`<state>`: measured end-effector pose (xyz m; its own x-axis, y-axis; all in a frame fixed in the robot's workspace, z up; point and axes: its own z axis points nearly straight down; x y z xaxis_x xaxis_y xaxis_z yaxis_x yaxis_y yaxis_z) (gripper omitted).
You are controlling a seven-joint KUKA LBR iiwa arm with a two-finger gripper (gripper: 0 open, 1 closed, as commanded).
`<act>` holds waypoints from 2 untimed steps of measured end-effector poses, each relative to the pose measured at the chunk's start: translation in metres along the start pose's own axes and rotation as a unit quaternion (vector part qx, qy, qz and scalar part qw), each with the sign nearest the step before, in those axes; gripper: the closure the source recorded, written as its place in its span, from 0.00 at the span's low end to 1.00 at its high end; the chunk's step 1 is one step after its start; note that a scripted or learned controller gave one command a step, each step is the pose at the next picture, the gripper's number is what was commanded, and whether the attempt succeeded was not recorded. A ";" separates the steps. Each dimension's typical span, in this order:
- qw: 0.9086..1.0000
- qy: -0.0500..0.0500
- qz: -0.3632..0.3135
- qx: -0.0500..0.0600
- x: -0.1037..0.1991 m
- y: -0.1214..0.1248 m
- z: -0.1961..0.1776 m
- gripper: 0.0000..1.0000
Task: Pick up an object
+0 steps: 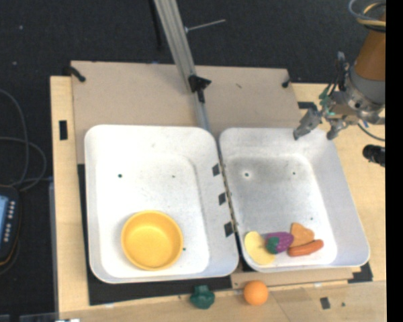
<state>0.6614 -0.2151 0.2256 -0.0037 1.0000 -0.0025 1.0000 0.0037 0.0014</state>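
- Round yellow plastic bowl [152,239]: sits upright in the near part of the left shallow white bin [121,153], far to the left of the pincer and well nearer the camera.
- Small dark green object [202,297]: lies on the pale wooden bench [64,200] outside the bins, just before the near rim of the left bin, well apart from the pincer.
- Orange ball [255,292]: rests on the bench just right of the green object, at the near edge of the right shallow white bin [275,173].
- Pale yellow flat piece [256,246], purple-and-green toy [278,242], orange wedge-shaped piece [301,233] and orange-red carrot-shaped toy [305,249]: clustered, touching or nearly so, in the near corner of the right bin, well apart from the pincer and toward the camera from it.
- Pincer [319,127]: hangs over the far right corner of the right bin, below the grey arm with orange band [369,59]; its two fingers stand apart, with nothing between them.
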 end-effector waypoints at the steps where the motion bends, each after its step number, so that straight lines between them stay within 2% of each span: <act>1: 1.000 -0.001 -0.001 0.000 -0.001 0.000 0.000 0.00; 2: 1.000 0.000 0.000 0.002 0.005 0.003 0.046 0.00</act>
<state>0.6647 -0.2097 0.1797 -0.0042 1.0000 -0.0021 1.0000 0.0042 -0.0022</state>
